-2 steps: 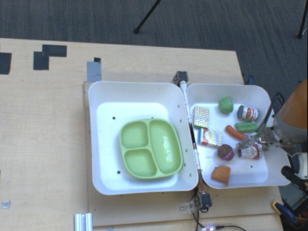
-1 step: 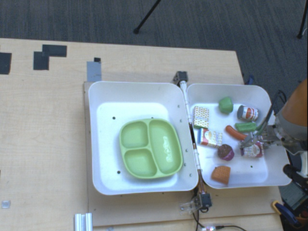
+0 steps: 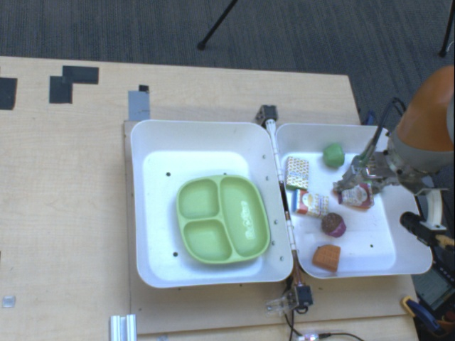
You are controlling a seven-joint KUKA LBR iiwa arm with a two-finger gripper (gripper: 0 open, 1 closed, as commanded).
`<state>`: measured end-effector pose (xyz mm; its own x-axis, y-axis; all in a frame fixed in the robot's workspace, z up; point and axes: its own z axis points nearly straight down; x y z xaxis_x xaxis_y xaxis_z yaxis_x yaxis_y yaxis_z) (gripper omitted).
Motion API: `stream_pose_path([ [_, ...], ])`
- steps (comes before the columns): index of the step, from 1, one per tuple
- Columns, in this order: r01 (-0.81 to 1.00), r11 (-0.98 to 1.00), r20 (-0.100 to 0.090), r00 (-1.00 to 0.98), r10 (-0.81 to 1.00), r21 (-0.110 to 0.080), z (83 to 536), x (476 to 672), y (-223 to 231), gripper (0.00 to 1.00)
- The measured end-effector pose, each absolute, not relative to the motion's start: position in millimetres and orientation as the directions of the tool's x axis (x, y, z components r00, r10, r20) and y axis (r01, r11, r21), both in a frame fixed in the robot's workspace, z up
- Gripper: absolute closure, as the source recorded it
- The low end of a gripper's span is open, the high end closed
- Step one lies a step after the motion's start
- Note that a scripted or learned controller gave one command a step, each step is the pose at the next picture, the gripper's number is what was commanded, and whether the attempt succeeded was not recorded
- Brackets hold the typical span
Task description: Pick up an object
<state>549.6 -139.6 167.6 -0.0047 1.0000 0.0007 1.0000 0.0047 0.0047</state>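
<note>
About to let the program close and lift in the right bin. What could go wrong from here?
1. The end effector sits over a red-and-white packet with a small white pouch and a round maroon object close by; it may nudge them.
2. The packet looks flat and may slip out.
3. The round green ball nearby could roll if bumped.

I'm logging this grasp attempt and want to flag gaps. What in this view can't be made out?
- Gripper: too small and blurred in the camera view to tell its state, or whether it touches the red packet beneath it.
- Arm: cut off by the right edge.
- Printed packets by the bin divider: labels too small to read.
- Red packet: partly covered by the gripper.
</note>
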Motion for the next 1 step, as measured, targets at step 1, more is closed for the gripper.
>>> stream_pose_path([
  [1, 1.0, 0.004, 0.001, -0.004, 1.0, 0.003, 209.9, 516.9, -42.7, 1.0],
])
